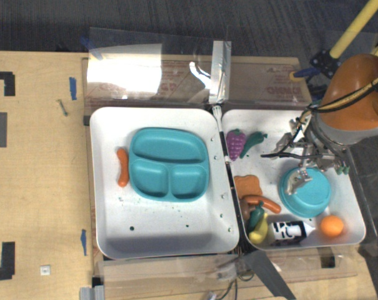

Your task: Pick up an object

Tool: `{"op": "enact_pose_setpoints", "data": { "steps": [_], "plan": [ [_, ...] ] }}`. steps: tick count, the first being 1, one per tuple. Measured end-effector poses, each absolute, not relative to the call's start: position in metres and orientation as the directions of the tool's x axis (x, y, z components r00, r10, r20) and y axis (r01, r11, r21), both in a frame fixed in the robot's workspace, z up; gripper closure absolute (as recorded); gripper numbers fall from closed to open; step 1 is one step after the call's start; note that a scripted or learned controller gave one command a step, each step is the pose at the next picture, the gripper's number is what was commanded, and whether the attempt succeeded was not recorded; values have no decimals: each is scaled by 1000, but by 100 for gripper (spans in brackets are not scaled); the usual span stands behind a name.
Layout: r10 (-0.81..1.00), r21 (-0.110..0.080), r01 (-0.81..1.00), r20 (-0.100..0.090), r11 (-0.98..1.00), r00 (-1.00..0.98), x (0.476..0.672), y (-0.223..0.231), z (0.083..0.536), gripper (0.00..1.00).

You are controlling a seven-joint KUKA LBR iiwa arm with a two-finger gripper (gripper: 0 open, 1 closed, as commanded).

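Note:
My gripper [299, 179] hangs low in the right bin [354, 199], right over the rim of a teal bowl [313, 197]. The grey arm with its orange band [357, 92] comes in from the upper right. Around the bowl lie an orange ball [332, 226], a black and white bottle [290, 229], a yellow and green piece [258, 225], an orange carrot [262, 202] and a brown slice [247, 184]. Purple grapes [236, 144] and a teal piece [253, 139] sit at the bin's far left corner.
The left bin [107, 217] holds a teal divided plate [169, 163] and an orange sausage-shaped piece [122, 167] beside it. A clear plastic sheet [151, 74] and a cardboard strip lie behind both bins. A wooden bench top [32, 167] stretches to the left.

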State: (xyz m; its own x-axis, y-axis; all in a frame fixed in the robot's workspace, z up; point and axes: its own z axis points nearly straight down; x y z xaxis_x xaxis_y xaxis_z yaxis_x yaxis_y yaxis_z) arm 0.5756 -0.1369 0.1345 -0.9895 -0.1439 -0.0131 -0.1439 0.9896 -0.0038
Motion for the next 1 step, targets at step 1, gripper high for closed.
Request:
{"op": "enact_pose_setpoints", "data": {
  "steps": [1],
  "plan": [
    [-327, -5, -327, -11, 945, -945, 524, -120, 89, 0]
  ]
}}
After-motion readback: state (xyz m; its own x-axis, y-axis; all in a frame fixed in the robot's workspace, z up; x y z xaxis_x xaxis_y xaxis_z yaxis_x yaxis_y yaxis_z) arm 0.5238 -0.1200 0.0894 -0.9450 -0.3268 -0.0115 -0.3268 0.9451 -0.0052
